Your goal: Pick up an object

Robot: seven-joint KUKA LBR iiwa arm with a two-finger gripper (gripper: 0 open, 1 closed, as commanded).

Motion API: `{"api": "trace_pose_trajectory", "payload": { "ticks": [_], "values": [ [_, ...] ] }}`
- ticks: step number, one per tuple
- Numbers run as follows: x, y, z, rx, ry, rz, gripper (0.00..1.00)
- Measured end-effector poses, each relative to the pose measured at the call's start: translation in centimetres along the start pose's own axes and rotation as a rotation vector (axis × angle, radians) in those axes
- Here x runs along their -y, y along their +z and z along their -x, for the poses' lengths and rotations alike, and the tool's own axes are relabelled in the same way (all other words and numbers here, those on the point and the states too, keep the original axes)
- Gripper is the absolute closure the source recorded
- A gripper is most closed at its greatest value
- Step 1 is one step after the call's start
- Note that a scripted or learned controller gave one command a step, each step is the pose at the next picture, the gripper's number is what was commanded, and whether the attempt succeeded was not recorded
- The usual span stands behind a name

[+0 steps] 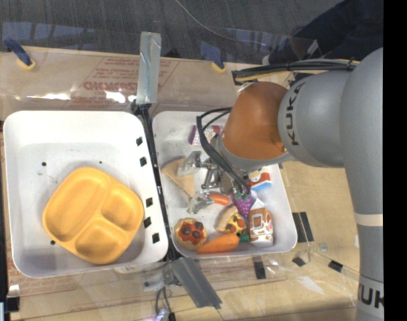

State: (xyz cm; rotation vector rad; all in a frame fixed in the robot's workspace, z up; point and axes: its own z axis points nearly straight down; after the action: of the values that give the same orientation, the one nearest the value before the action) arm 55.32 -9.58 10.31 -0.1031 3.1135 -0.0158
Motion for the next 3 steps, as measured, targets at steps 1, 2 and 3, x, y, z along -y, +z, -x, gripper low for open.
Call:
{"api": "trace_pose_trajectory", "payload": {
  "ticks": [1, 2, 3],
  "values": [
    [8.6, 0.4, -0.5, -0.008, -0.061, 0.004, 0.0],
    [8.3, 0.5, 3.4, -0.012, -0.035, 0.007, 0.0],
    [4.5, 1.1, -1.4, -0.027, 0.059, 0.011, 0.0]
  ]
}}
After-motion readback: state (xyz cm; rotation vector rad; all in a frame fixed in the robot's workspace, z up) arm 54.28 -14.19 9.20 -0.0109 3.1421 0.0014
